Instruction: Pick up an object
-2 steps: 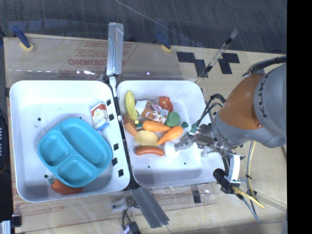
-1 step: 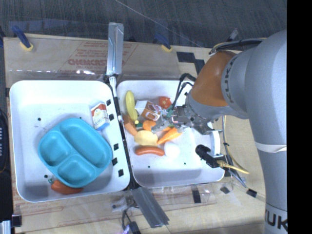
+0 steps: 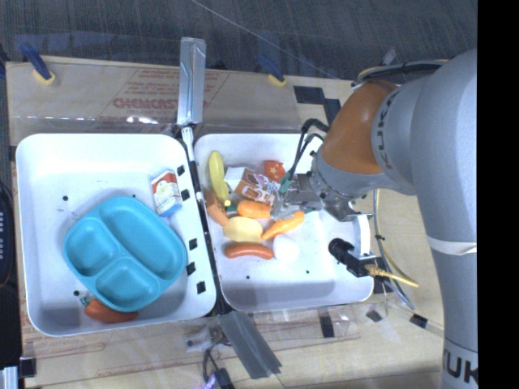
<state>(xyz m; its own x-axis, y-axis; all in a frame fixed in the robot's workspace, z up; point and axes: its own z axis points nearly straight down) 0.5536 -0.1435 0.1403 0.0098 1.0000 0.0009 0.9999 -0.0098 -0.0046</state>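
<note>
At the frame's left, a shallow white plastic bin (image 3: pixel 40 241) holds a blue three-compartment plastic tray (image 3: pixel 123 252). A small red-and-white carton (image 3: pixel 165 193) lies just beside the tray's upper right. An orange-red toy piece (image 3: pixel 105 312) shows from under the tray's lower edge.

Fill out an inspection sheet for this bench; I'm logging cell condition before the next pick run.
Surface: two white bins side by side, left bin, right bin.
Job's things: toy food heaped in right bin: banana, carrot, sausage, tomato.
Clutter: blue divided tray and small carton in left bin; red-orange item partly under tray.
Grippers: gripper low over the pile; finger state unclear.
Cables: black cable along wrist.
Surroundings: cardboard sheet behind bins.
</note>
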